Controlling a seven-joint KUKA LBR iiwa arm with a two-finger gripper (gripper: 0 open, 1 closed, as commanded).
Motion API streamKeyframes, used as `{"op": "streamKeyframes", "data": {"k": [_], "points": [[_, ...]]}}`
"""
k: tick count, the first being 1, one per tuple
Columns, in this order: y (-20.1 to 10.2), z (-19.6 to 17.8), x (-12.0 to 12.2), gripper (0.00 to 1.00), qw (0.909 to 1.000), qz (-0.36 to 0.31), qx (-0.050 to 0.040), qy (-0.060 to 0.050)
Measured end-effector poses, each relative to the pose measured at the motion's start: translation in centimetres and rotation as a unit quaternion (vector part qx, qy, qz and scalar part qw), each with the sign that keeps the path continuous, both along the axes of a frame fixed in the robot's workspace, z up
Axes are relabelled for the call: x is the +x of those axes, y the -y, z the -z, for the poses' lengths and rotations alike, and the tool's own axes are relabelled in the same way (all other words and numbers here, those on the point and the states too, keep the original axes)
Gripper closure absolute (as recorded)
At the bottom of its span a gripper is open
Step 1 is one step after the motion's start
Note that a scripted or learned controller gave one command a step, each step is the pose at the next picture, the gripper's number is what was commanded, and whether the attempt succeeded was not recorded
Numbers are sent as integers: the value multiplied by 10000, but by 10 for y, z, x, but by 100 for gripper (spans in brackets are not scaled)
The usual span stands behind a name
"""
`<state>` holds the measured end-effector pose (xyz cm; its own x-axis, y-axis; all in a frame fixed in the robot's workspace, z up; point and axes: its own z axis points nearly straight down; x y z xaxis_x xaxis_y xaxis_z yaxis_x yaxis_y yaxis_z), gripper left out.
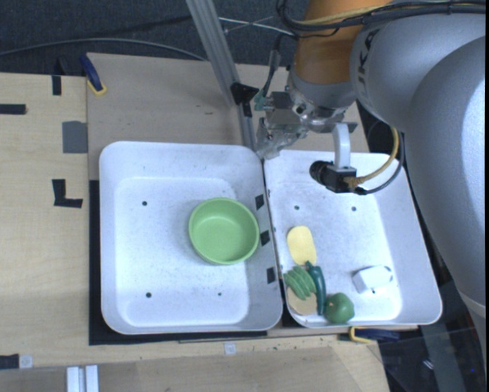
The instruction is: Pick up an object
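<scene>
A light green bowl [224,231] sits upright in the left bin [126,178], right of its middle. The right bin [391,219] holds a yellow oval piece [301,242], a dark green ridged toy [307,282], a small green ball [339,307] and a white object [372,278], all near its front. My gripper [270,143] hangs over the back end of the divider between the two bins, well behind all these objects, with nothing seen in it.
The grey arm and its orange band [342,23] fill the upper right, above the right bin's back. A slanted metal pole [215,39] rises behind the bins. Black tape marks [64,193] lie on the wooden bench at left.
</scene>
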<state>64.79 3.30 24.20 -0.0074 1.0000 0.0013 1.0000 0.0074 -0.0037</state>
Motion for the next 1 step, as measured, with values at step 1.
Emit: {"op": "streamKeyframes", "data": {"k": [1], "points": [[-44, 10, -1, 100, 10000, 8, -3, -1]]}}
